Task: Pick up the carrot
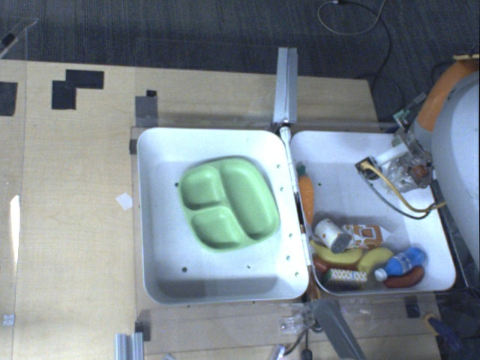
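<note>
My end effector (410,172) hangs well to the right of the carrot (306,199), across open bin floor. Honestly, I can't tell from this angle if it's spread or pressed together. The carrot lies lengthwise, snug against the right bin (450,274) wall it shares with the left bin. Just past the carrot's lower end sit a can (331,233) and bananas (352,259). I reckon that wall-hugging leaves me room on one side only.
</note>
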`<state>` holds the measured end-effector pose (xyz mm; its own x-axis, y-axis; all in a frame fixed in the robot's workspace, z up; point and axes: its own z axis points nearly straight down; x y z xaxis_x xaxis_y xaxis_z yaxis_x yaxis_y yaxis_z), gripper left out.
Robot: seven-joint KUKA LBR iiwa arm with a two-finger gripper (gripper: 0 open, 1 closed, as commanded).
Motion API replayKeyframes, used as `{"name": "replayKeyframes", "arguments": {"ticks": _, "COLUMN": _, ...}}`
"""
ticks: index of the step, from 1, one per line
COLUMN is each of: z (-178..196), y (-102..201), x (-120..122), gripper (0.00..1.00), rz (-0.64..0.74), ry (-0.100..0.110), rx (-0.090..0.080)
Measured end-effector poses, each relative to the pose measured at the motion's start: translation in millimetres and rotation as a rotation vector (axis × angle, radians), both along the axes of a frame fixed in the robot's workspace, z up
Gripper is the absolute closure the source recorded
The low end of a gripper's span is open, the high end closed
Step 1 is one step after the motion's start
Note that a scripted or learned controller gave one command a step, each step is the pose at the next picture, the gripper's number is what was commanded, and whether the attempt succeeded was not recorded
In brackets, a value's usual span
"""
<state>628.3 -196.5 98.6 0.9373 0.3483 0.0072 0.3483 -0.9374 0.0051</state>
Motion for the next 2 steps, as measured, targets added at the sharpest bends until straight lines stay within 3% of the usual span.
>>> {"name": "replayKeyframes", "arguments": {"ticks": 1, "z": 57.1, "y": -3.1, "x": -7.6, "gripper": 1.0, "rz": 0.122, "ry": 0.005, "rx": 0.0}}
{"name": "replayKeyframes", "arguments": {"ticks": 2, "z": 67.9, "y": -1.3, "x": -5.9, "gripper": 1.0, "rz": 0.131, "ry": 0.002, "rx": -0.001}}
